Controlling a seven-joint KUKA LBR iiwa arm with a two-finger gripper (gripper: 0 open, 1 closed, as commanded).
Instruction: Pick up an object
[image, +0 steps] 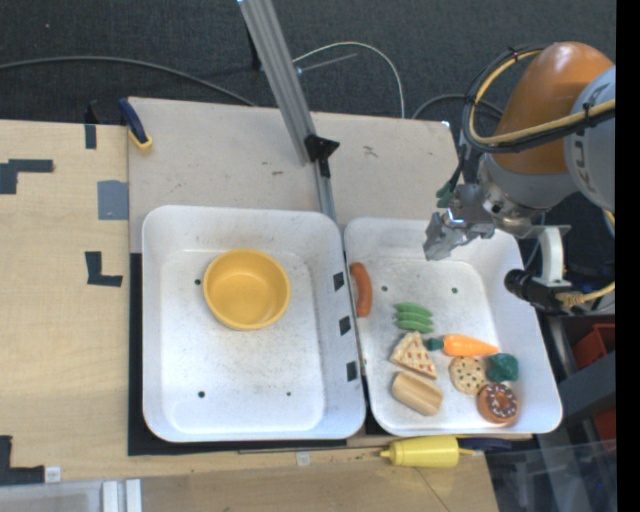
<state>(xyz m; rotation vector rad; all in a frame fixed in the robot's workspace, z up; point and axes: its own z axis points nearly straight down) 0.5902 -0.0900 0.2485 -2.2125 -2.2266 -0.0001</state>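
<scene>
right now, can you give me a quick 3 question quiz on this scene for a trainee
1. True or false: the yellow bowl sits in the left bin.
2. Which item lies nearest the divider between the bins? A) donut B) sausage C) carrot
3. Fill in: the tool hangs over the far end of the ___ bin.

Key: 1 true; 2 B; 3 right.
</scene>
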